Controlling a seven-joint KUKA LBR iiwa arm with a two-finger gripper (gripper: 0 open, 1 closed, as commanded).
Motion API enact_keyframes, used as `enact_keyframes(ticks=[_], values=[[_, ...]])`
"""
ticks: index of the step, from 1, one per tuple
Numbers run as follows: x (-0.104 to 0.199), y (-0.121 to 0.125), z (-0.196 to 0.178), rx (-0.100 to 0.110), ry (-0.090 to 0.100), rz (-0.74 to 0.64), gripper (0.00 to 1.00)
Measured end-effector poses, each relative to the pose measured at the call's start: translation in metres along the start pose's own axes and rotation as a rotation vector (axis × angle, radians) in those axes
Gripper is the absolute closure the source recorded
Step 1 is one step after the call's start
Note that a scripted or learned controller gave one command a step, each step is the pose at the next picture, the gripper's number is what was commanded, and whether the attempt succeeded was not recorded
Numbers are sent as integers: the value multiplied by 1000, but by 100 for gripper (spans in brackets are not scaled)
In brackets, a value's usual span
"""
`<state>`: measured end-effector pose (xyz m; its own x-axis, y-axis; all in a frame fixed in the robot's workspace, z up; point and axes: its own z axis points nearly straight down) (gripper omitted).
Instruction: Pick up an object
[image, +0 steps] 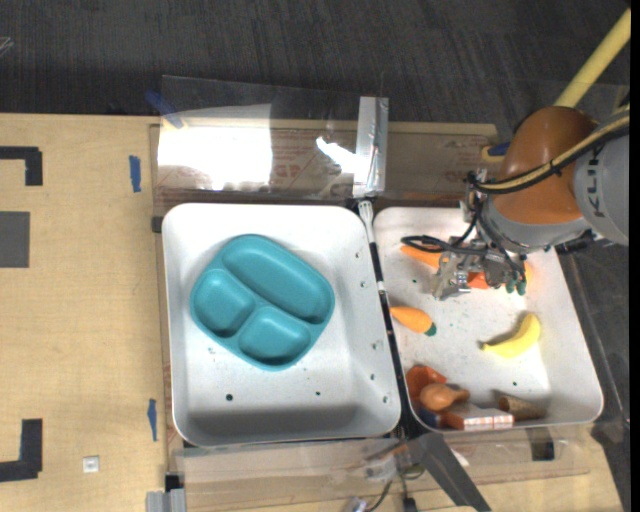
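Observation:
In the right bin (570, 310), my gripper (454, 282) hangs low over the upper middle, below the arm's orange band (540, 165). An orange carrot-like toy (421, 252) lies just to its upper left, partly under black cables. Another orange piece (481, 281) shows right beside the gripper, on its right. A second orange carrot (411, 319) lies lower left of the gripper, against the bin's left wall. A yellow banana (513, 337) rests to the lower right. I see nothing lifted off the bin floor.
A teal divided plate (261, 299) lies in the left bin (190, 390). Orange and red toys (432, 389) and a brown piece (521, 406) crowd the right bin's front edge. A clear plastic sheet (260, 150) stands behind the bins.

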<state>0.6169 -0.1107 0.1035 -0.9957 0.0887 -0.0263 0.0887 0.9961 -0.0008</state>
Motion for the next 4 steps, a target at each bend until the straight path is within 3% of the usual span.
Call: enact_keyframes(ticks=[1,2,3,4], values=[[0,0,1,0,2,0,0],[-14,0,14,-2,25,-83,0],[-36,-9,14,-15,60,-231,0],[-45,-8,-1,-8,14,-230,100]])
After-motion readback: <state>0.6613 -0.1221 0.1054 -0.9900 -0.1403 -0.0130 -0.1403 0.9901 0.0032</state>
